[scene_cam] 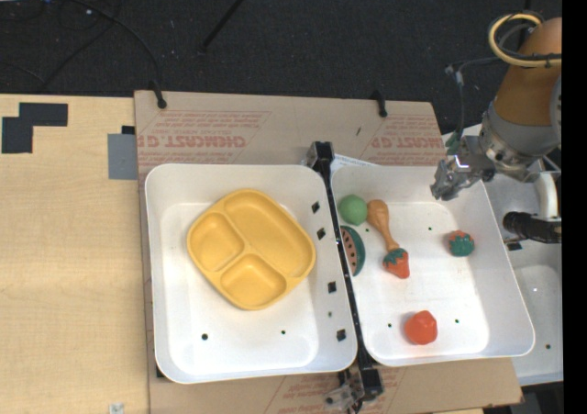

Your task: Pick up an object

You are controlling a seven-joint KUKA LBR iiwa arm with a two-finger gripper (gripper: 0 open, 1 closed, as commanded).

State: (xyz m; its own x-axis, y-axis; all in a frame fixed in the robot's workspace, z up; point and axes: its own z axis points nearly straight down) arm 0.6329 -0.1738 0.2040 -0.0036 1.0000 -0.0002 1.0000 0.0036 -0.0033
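Observation:
The right white bin (477, 311) holds several small toys: a green ball (352, 209), a tan drumstick-shaped piece (383, 222), a strawberry (396, 262), a small red and green fruit (460, 243), a red tomato-like piece (421, 328) and a watermelon slice (353, 250) against the divider. My gripper (447, 181) hangs over the bin's far right corner, above and apart from the toys. Nothing shows between its dark fingers.
A yellow divided plate (249, 248) lies in the left white bin (174, 311). A black divider (335, 247) runs between the bins. Cardboard (229, 132) lies under both bins, and a wooden bench top (64, 265) stretches to the left.

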